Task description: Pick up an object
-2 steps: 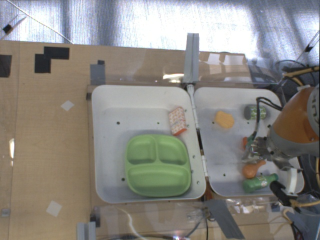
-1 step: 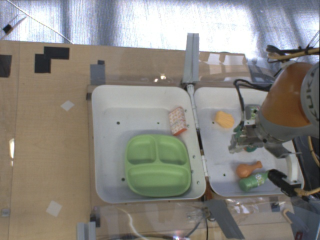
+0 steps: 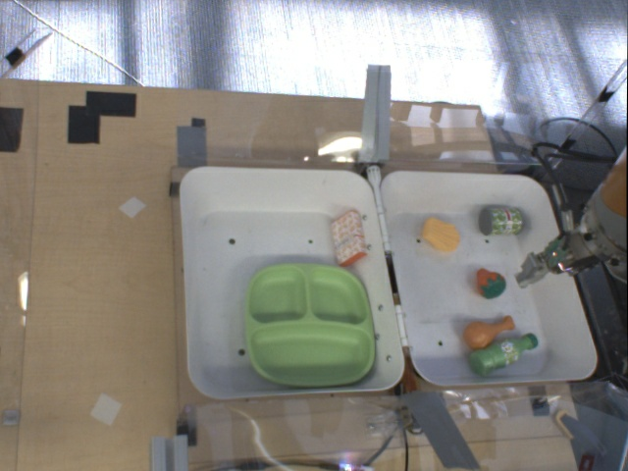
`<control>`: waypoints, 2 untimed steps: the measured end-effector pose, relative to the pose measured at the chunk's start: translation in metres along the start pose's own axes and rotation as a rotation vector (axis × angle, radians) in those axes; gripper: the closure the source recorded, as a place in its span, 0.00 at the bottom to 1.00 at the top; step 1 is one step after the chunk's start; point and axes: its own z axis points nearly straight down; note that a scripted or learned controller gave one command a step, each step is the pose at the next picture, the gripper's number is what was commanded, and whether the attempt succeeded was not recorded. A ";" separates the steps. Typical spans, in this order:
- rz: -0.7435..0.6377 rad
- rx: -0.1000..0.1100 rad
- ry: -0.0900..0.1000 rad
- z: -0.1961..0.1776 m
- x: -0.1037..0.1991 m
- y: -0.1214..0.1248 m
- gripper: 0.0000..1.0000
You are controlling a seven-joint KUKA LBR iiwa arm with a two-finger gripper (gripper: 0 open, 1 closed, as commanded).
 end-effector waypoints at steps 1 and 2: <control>0.200 0.002 0.002 0.002 0.060 0.035 1.00; 0.266 0.003 0.002 -0.003 0.075 0.098 1.00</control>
